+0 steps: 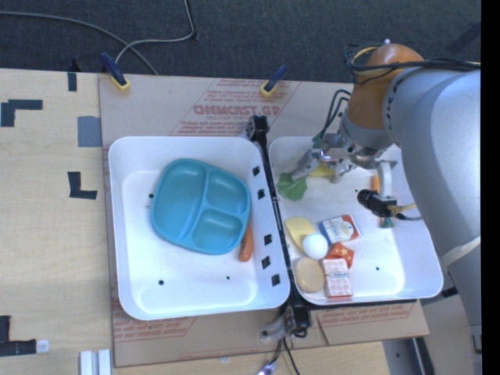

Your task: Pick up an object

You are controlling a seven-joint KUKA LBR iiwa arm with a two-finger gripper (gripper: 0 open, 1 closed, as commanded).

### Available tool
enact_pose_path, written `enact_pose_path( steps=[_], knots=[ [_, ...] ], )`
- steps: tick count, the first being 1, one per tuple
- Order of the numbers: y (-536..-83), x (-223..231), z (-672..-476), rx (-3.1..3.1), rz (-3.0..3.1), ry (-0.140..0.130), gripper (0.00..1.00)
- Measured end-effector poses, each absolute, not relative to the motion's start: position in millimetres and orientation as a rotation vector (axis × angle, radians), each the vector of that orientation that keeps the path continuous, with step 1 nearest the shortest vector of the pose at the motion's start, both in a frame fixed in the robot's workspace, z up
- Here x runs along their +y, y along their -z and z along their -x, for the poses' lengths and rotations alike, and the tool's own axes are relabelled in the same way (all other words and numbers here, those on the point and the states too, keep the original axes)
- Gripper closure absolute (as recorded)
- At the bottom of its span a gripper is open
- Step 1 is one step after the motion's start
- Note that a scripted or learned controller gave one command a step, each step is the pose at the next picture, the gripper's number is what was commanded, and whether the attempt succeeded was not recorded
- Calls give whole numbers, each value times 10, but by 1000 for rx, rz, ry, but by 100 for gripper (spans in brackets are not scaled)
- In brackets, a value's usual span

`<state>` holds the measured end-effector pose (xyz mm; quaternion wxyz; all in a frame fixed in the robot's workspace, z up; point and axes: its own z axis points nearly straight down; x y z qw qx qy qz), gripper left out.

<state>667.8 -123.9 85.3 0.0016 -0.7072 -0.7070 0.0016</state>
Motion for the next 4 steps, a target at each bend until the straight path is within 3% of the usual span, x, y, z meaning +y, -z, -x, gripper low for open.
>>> enact_pose_path(
  steps=[1,2,3,4],
  knots=[
    [-876,-1759,-6048,-2225,2226,1,0],
    [-869,-972,-5808,-2226,2220,7,0],
    [-864,-1003,-6104,-2225,2222,4,0],
    [-847,-979,-6673,-2217,2218,-7,0]
  ],
)
